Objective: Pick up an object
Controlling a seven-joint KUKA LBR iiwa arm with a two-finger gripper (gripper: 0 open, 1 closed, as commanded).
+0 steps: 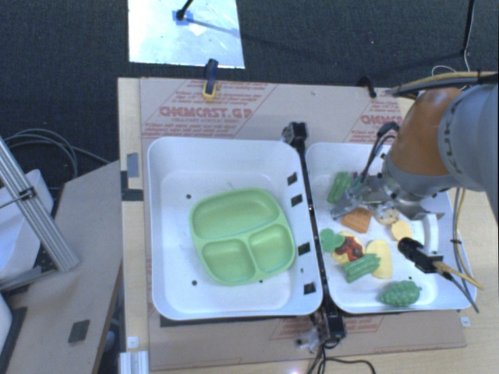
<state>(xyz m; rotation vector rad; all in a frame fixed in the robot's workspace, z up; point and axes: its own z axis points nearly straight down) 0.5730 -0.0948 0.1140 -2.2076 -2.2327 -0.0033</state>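
Gripper [373, 201] is low in the right bin [444, 302]; can't tell its state, wrist blocks it. Orange waffle-like piece [357, 220] sits right under/beside it, likely target. Looks light, rigid plastic, flat: pinch across the short edges. Just left of the gripper: green pickle-like piece [340, 186]. Further toward the front: yellow pieces [382, 257], bumpy green item [400, 293]. Well left: green divided tray [242, 236] in left bin [168, 209].
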